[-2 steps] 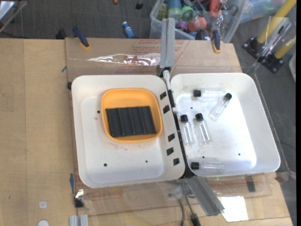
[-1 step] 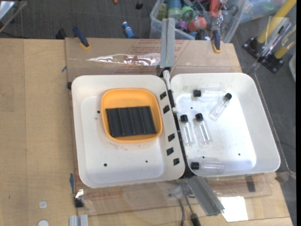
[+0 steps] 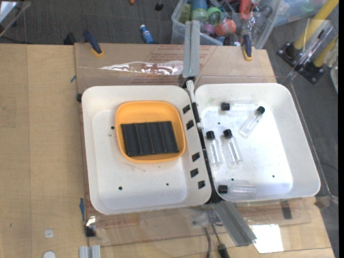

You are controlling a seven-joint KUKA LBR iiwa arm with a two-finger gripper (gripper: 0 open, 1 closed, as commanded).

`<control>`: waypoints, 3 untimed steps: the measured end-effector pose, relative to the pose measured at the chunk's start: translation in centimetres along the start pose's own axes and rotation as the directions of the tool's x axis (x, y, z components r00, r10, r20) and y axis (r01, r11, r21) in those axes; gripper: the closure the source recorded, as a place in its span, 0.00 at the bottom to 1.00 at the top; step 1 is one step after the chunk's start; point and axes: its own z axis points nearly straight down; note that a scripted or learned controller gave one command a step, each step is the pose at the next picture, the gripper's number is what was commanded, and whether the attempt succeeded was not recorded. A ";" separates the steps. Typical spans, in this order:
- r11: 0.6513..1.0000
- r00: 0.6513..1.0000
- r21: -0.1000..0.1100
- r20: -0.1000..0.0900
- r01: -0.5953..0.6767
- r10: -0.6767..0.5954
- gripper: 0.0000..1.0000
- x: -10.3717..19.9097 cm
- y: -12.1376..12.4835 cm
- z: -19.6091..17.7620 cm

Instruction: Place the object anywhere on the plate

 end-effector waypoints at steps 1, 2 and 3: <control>0.924 0.924 0.001 0.006 0.383 -0.383 1.00 -1.8 0.7 0.0; 0.872 0.872 0.002 0.005 0.490 -0.490 1.00 -2.7 0.9 0.0; 0.655 0.655 0.003 0.005 0.756 -0.756 1.00 -2.7 1.0 0.0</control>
